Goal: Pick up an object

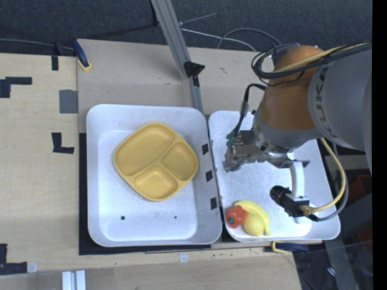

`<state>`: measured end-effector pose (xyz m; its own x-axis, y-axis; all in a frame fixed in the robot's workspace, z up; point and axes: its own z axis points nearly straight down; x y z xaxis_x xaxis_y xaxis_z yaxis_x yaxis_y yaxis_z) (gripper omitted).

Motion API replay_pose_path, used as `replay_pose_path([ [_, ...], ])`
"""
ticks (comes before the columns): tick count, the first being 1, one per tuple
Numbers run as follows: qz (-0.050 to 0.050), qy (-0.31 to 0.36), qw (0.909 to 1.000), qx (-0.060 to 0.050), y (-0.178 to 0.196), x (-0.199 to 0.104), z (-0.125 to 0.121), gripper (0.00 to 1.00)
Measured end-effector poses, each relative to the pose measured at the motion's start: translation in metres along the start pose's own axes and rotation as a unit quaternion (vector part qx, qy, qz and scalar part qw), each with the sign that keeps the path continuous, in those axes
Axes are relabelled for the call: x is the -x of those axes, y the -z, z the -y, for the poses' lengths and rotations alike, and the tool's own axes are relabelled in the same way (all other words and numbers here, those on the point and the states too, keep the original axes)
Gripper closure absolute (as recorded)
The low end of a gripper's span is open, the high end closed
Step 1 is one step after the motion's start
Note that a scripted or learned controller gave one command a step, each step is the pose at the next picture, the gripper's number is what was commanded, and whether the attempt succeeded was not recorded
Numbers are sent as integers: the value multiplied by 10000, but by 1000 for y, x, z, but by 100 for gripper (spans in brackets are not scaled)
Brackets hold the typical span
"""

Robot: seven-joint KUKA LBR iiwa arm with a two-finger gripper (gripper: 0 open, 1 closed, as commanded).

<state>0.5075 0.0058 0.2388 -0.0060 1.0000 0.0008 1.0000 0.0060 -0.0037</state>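
Two white bins side by side across the middle of the frame: left bin (103,180) with a yellow divided plate (156,161) lying flat at its centre, right bin (266,173) under the arm. Large grey arm (314,95) with orange band, reaching in from the right and covering the upper right of that bin. Gripper (233,161) hanging at centre-right of the frame, just beside the wall between the bins, over bare white floor; cannot tell whether open or closed, and nothing seen in its grasp. Small cluster at the lower middle of the right bin, near its bottom edge: a yellow banana-like fruit (255,217) touching a red tomato-like piece (235,217) on its left.

Likely step in hand: getting into position over something to grasp, nothing yet lifted. To do it well:
- Pick one target — probably the yellow fruit, the bigger of the pair.
- Shift down-frame and slightly right, so as to sit directly above it before descending.
- Straddle its narrow width, not its length.
- Keep off the red piece and the bin's lower rim; risk of nudging both into the corner.
- Close only once low enough, then lift straight up.
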Motion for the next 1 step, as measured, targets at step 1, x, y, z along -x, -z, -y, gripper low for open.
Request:
replay_pose_path([
  [1,1,0,10000,-4,-12,-48,-1,100],
])
